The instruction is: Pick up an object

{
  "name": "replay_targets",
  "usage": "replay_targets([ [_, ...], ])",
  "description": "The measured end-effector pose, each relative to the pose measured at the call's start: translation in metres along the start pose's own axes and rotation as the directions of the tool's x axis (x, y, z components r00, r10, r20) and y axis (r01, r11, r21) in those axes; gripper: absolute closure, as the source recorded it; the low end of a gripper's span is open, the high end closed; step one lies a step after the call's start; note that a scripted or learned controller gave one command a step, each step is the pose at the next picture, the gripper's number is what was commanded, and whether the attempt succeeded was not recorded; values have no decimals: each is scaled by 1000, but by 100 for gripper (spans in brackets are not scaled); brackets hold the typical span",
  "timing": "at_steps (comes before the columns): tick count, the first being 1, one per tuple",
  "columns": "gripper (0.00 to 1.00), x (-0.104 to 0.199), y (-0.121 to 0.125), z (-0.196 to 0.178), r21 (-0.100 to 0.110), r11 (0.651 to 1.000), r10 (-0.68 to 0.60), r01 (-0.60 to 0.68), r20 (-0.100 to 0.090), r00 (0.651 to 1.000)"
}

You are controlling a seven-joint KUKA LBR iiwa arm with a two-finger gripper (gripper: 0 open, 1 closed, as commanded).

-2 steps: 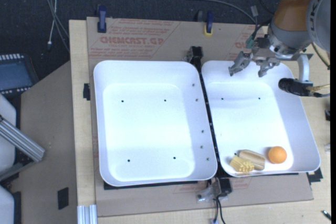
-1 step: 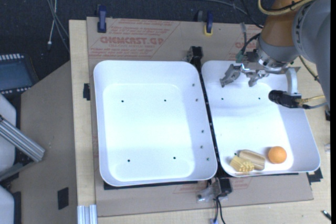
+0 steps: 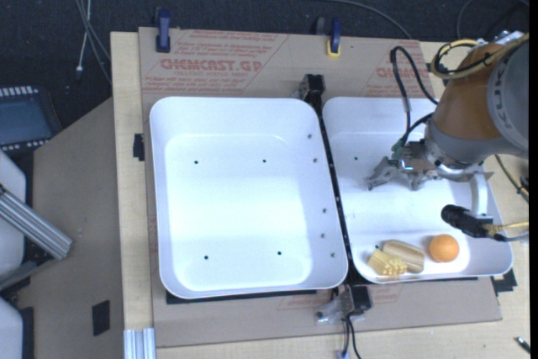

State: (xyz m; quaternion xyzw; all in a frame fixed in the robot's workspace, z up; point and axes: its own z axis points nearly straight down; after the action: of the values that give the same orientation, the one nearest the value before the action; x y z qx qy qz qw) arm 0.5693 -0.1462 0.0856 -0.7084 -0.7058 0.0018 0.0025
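- Sitting in the right bin (image 3: 361,130), toward the worktop's (image 3: 126,181) lower-right corner as the camera sees it, are three candidates: an orange ball (image 3: 444,248), a tan roll-shaped piece (image 3: 403,251) and a yellow corn-like piece (image 3: 386,266). The last two are touching.
- All three look like light toy foods. The ball seems smooth and likely to roll away, so it probably wants a grip straight across its middle.
- The tan piece looks the easier take, pinched across its short width, though the corn-like piece crowds one side of it.
- The gripper (image 3: 380,174) hovers over the bin's bare middle, well apart from all three. Its fingers (image 3: 375,179) look spread and hold nothing.
- The left bin (image 3: 235,206) lies just beside the right one.
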Motion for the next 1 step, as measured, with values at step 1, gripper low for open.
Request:
replay_targets([
  [1,100,1,3,-13,-8,1000,-4,4,1,1000],
])
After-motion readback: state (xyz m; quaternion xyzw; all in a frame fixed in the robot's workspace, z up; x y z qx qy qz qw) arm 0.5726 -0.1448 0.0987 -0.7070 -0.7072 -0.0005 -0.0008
